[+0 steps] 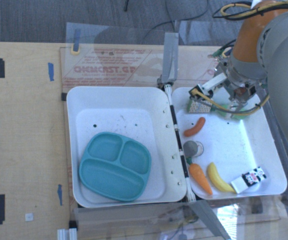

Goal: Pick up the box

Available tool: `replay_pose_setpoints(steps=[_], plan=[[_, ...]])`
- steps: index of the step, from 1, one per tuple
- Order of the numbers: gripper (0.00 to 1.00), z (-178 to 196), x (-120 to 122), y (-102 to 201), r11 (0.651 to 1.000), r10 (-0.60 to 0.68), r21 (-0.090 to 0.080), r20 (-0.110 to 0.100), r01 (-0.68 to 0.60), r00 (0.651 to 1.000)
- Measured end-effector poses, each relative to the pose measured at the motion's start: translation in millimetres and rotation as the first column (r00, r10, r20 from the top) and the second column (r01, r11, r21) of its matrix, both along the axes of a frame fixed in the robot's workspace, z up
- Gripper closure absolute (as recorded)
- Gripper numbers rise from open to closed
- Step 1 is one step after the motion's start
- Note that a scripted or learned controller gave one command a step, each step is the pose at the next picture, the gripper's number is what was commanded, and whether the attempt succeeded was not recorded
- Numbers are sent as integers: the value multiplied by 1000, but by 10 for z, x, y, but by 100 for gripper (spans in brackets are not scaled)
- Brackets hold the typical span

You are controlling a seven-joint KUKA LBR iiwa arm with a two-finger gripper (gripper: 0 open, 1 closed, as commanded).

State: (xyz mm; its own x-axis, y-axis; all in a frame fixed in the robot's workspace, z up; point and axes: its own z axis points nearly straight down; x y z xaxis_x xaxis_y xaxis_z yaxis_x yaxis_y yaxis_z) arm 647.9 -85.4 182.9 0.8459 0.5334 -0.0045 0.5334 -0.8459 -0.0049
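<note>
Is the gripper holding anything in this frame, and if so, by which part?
It cannot be told. The gripper sits low over the far end of the right bin, near a small box, but no thing shows between its fingers.

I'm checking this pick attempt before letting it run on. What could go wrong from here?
1. The gripper works at the far end of the right bin, while the black-and-white box lies at the near end, so the try may miss it.
2. The box sits close to the banana and the bin's wall, leaving little room for a grasp.
3. A speckled packet lies beside the gripper and could be grabbed instead.
</note>
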Motion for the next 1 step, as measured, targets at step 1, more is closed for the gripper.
replay_pose_setpoints(steps=[1], plan=[[0,-895,-87,-79,998,65,2,-1,-65,998]])
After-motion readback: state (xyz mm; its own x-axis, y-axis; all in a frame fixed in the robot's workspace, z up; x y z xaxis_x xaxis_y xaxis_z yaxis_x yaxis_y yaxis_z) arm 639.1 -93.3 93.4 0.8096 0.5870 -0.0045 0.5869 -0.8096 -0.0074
